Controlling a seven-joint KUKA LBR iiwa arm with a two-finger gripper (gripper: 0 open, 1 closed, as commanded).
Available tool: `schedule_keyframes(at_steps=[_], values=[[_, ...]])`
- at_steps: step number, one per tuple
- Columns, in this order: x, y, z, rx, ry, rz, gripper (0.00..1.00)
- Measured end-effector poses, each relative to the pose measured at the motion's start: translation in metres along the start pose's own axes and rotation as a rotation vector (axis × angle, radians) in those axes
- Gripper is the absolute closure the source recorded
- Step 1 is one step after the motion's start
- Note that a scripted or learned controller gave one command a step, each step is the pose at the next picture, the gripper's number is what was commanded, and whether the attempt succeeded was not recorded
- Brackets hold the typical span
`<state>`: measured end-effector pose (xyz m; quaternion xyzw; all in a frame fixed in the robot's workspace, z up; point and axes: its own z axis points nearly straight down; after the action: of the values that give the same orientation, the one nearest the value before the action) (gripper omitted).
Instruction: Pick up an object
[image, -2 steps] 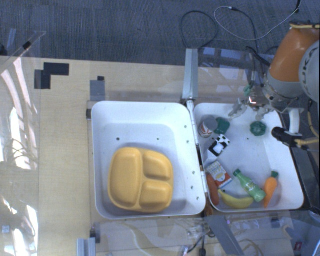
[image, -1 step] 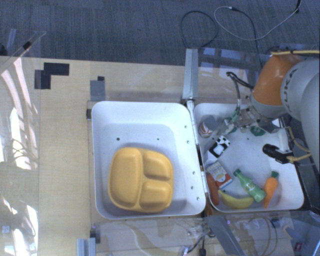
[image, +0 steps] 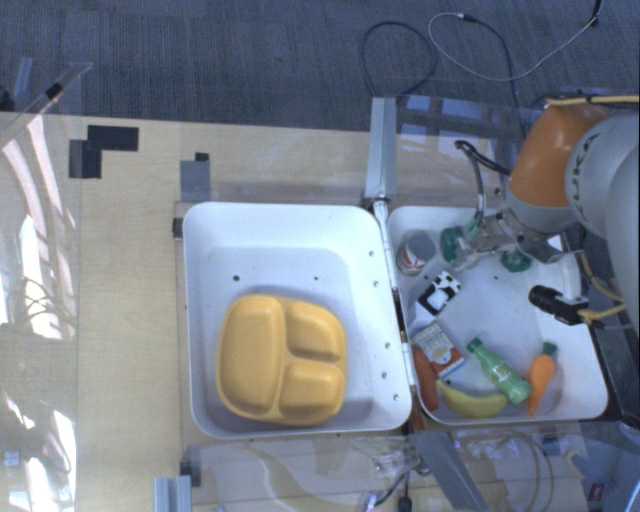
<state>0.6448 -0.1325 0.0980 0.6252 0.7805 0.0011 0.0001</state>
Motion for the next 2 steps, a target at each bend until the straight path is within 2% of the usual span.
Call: schedule_keyframes(at_steps=[1, 2], values=[[0.0, 0.002, -0.002, -0.009, -0.004, -0.001, 0.0], [0.029, 0.033, -0.011, -0.009, -0.013, -0.047, 0.0]])
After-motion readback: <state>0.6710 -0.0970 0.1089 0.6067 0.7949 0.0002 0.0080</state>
